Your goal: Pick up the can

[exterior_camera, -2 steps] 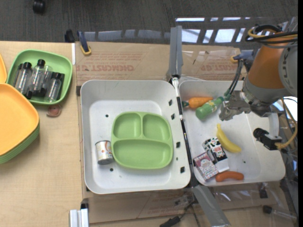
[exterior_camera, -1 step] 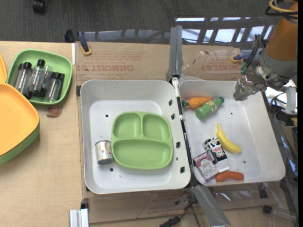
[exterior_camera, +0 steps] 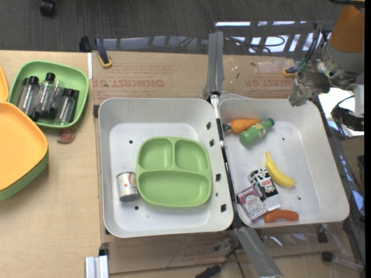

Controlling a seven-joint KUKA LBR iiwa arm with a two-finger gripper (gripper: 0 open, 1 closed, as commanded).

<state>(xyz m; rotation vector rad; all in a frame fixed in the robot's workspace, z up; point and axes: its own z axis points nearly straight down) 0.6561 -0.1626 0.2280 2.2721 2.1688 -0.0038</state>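
The left white plastic bin point(exterior_camera: 110, 155) has a green three-compartment plate point(exterior_camera: 174, 172) in it. The small silver can point(exterior_camera: 127, 186) lies right at the plate's left edge. The tool point(exterior_camera: 302, 91) is way off over the right bin's far-right corner; can't tell how open it is.

A robotics lab: twin white bins point(exterior_camera: 110, 172) on a cardboard-covered bench point(exterior_camera: 151, 74), office carpet point(exterior_camera: 174, 4) behind.

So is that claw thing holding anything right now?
Gripper: cannot be told; it hangs over the right bin's far edge, well away from the can.
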